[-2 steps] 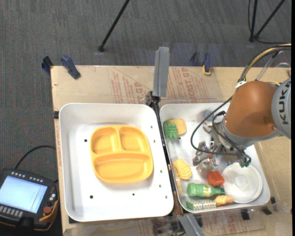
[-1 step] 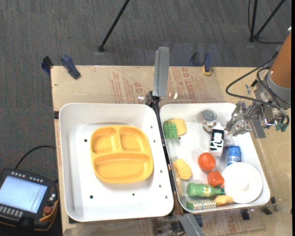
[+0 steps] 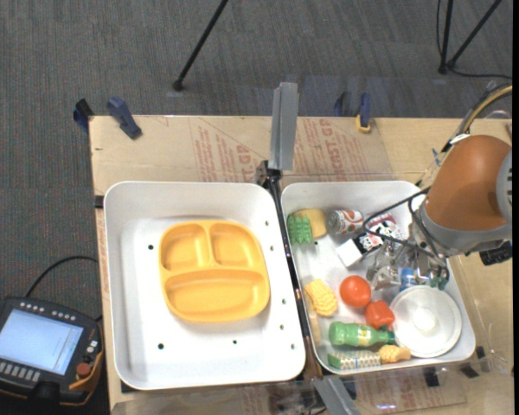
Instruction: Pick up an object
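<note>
Camera view: gripper (image 3: 404, 271) down in the crowded right bin (image 3: 376, 188), finger state not readable from here, nothing visibly held.
Largest to smallest: two white bins; one yellow divided tray (image 3: 214, 269) alone in the left bin (image 3: 125, 232); one white bowl (image 3: 426, 321); one green bottle (image 3: 360, 334); one orange ball (image 3: 355, 291); one red piece (image 3: 379, 315); two corn cobs (image 3: 321, 296); one can (image 3: 345, 221). Risk: items packed tight around the fingers, so a close could pinch two, or shove the bowl.
</note>
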`<act>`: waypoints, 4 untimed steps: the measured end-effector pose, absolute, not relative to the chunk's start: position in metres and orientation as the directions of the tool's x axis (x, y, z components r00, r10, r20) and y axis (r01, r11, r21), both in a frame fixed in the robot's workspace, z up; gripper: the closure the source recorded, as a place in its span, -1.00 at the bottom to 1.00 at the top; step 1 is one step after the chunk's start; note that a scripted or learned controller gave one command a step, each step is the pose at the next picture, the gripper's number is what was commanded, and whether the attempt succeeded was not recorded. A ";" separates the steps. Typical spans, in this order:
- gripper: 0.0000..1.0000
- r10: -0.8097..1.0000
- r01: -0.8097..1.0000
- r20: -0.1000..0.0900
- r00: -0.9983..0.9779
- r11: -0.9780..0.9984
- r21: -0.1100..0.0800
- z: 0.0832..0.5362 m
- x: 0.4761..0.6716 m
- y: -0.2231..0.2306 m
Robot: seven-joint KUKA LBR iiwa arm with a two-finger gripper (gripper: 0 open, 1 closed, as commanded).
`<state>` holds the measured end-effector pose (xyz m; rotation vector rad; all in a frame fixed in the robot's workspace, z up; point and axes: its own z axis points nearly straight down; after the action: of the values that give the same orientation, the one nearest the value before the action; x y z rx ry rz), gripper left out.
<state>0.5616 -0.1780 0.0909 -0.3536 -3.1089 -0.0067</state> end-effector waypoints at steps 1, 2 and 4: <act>1.00 0.583 0.583 0.003 -0.813 0.813 0.000 0.087 0.557 -0.196; -1.00 0.582 0.582 0.002 -0.813 0.813 0.000 0.087 0.557 -0.195; -1.00 0.525 0.525 0.000 -0.851 0.851 0.000 0.087 0.547 -0.136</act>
<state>0.5471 -0.1359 0.0873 -0.8575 -3.0228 -0.0006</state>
